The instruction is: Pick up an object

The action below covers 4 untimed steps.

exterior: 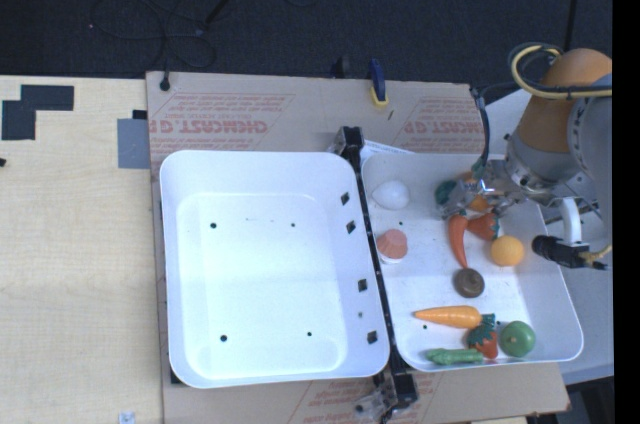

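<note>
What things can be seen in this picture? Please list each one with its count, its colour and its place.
bins: 2, white, side by side on the bench
egg: 1, white, right bin, far left corner
round slice: 1, pink, right bin, left side
red pepper: 1, red-orange, right bin, middle
orange: 1, orange, right bin, right side
brown ball: 1, brown, right bin, middle
carrot: 1, orange, right bin, near side
strawberry: 1, red, beside the lime
lime: 1, green, right bin, near right corner
green pod: 1, green, right bin, near edge
clamp: 1, blue, far edge of the board
arm: 1, grey with orange band, right
gripper: 1, over the right bin's far part
</note>
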Tool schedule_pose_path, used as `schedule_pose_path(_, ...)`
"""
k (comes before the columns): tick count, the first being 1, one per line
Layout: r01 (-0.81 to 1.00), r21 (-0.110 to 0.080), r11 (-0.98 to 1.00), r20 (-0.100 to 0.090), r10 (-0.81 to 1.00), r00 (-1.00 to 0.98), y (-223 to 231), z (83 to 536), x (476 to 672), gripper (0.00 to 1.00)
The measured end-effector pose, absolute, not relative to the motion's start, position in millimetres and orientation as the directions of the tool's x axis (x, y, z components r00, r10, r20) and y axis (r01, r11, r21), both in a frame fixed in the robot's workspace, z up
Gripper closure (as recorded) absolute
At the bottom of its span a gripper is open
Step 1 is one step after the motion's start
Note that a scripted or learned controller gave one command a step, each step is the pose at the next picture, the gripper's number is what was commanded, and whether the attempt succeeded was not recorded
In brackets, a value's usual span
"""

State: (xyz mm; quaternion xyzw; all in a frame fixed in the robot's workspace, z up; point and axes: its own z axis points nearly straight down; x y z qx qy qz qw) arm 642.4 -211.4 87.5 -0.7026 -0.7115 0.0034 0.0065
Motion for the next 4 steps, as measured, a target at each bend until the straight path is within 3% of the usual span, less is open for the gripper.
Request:
schedule_pose_path(1,1.000,-0.021,0.018,0.005,1.000,-0.018,-211.3,97.9,641.6,1.00)
schedule_pose_path(2,1.000,0.003,0.007,-0.001,1.000,-0.007,-214.3,203.6,644.1,1.00)
schedule_pose_path(3,1.000,0.016,0.003,-0.005,1.000,-0.003,-199.8,428.9,644.8,1.00)
schedule_pose_path(4,1.000,0.012,0.005,-0.005,1.000,-0.005,-213.2,546.6,643.8,1.00)
